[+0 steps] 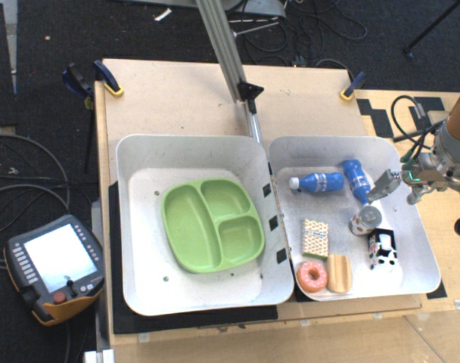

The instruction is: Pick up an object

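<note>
Reaching in from the right edge of the camera view, the arm (pixel 451 138) carries its gripper (pixel 401 186) over the right-hand bin (pixel 411 225), near that bin's upper right corner. Two grey fingers (pixel 384 184) show, one toward the bin's middle and one nearer its right wall, set apart from each other with nothing pinched between them, so the pincer stands spread.

Just to the left of the pincer lie two blue bottles: one bottle (pixel 357 178) slanted, almost touching the nearer finger, and a second bottle (pixel 318 181) lying on its side farther left, its white cap pointing away from the pincer. Just below the pincer, toward the near side of the bench, sits a small round silvery object (pixel 365 220), close under the nearer finger. Farther below stands a black-and-white cow figure (pixel 382 249). Down and to the left rest a checkered packet (pixel 315 237), a pink doughnut (pixel 312 276) and a tan bun-like piece (pixel 339 272), the last two side by side.

Well away to the left, in the other bin (pixel 139 165), lies a green divided plate (pixel 212 224).
</note>
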Tool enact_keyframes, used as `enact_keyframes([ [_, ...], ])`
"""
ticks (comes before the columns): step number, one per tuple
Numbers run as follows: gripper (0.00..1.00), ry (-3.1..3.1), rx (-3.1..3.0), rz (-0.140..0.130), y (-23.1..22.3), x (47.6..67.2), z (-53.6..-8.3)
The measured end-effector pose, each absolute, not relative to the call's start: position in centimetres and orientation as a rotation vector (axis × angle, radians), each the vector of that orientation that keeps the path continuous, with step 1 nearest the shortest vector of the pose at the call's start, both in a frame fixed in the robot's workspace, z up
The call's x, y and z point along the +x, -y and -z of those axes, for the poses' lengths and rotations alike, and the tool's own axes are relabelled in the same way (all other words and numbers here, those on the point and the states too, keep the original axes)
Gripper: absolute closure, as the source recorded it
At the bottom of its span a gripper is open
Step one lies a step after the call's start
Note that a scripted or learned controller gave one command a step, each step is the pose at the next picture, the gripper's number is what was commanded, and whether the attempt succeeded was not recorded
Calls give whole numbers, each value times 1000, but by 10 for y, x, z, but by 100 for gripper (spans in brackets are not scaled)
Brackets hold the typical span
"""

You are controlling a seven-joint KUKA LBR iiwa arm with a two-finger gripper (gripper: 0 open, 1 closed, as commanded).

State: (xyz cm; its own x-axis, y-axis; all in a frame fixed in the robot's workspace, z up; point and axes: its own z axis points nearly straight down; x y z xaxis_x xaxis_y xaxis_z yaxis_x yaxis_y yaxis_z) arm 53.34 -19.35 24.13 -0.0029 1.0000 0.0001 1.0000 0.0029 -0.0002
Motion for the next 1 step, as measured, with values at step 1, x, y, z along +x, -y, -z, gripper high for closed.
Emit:
enact_keyframes([
  [1, 0, 2223, -2219, 0, 193, 533, -241],
])
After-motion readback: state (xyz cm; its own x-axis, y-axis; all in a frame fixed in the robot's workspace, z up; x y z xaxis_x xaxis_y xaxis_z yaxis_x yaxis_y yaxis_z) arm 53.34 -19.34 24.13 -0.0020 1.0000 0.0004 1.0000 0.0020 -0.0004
